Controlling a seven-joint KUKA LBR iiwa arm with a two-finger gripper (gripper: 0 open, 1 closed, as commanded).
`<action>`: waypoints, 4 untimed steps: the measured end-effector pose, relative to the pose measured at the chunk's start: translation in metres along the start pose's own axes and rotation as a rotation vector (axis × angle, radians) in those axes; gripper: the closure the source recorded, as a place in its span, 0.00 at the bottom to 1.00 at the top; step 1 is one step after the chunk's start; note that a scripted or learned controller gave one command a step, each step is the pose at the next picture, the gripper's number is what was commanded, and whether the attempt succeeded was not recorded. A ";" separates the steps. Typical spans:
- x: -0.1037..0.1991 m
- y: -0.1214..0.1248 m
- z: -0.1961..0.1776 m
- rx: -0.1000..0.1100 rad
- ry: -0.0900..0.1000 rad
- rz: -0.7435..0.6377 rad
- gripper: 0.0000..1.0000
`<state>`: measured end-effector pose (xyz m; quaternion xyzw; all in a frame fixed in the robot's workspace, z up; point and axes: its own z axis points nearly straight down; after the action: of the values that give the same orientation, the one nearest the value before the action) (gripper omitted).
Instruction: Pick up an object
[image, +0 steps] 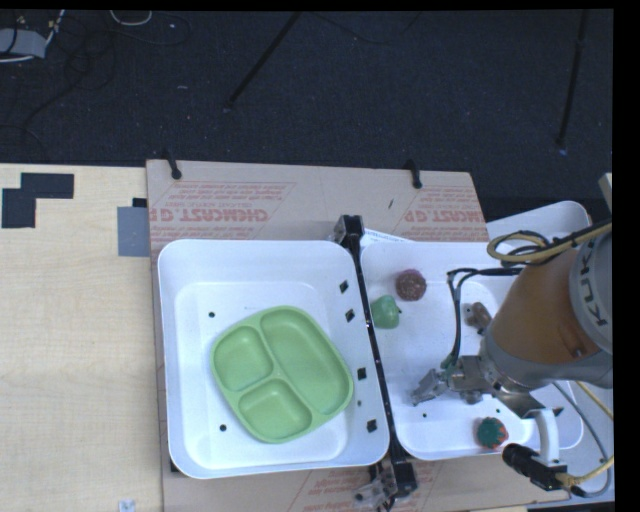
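My gripper (428, 388) hangs low over the right bin (420, 440), near the middle of its floor, with the fingers pointing left. They stand open with nothing between them. A green round object (385, 312) lies up and to the left of the gripper, near the divider between the bins. A dark red-brown ball (410, 285) sits just beyond the green one. A small brownish piece (478, 316) lies beside the arm's wrist. A green and red object (490, 432) rests at the bin's front right, below the arm.
The left bin (190, 400) holds a light green divided plate (281, 373). A black clip rail (364, 340) runs between the two bins. The grey and orange arm (545, 320) covers the right side of the right bin, with cables looped above it.
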<state>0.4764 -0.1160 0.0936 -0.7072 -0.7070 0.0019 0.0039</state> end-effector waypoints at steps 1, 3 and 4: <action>-0.002 0.000 -0.012 -0.001 0.000 0.007 1.00; 0.005 0.001 -0.101 -0.010 -0.003 -0.002 1.00; 0.001 0.010 -0.149 -0.010 -0.003 -0.001 1.00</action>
<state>0.4873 -0.1150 0.2423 -0.7070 -0.7072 -0.0004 -0.0007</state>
